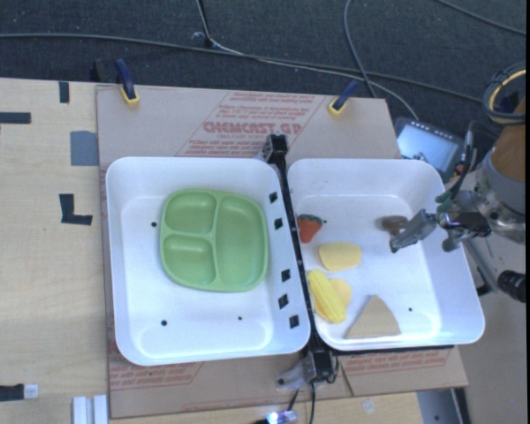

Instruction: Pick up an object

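The right bin (424, 177) holds several toy foods. A red piece with a green top (310, 228) lies by the divider. A pale yellow oval (339, 256) sits beside it, with a yellow corn cob (329, 295) in front. A tan wedge (374, 318) rests near the front wall. A small brown item (394, 223) lies toward the right side. My gripper (427, 237) hangs over the bin's right part, just right of the brown item. Its fingers stand apart, open, with nothing between them.
The left bin (128, 263) holds a green divided plate (215, 240). A black divider (285, 237) runs between the bins. Cables cross the dark floor behind the bench. Two clamps (126, 85) pin the cardboard sheet at the back.
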{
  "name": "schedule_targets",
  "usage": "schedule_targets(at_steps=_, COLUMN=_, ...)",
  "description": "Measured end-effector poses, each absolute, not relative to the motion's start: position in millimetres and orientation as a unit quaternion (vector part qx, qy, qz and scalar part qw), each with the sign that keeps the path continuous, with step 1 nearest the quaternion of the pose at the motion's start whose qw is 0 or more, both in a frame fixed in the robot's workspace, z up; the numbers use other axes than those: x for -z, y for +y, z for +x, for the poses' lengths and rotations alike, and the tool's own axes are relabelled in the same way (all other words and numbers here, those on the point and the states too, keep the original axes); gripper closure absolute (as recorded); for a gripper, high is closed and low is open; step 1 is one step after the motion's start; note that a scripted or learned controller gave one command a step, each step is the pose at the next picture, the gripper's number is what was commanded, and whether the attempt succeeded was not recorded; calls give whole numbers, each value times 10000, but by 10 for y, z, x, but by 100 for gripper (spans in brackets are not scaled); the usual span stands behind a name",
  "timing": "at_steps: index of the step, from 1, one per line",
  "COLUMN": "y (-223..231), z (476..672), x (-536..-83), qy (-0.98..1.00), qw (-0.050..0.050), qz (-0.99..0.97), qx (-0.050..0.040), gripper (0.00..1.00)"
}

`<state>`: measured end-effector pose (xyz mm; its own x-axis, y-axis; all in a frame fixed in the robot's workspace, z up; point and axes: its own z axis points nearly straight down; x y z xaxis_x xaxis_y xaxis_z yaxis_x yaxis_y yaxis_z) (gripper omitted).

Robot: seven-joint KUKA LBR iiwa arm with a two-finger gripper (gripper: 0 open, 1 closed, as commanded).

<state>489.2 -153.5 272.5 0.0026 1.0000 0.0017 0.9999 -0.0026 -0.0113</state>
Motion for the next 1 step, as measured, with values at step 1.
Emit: schedule_targets(at_steps=1, y=-1531, z=4910, x=-2778, qy=-7075, qw=2, qz=-7068, qx=-5, gripper=0)
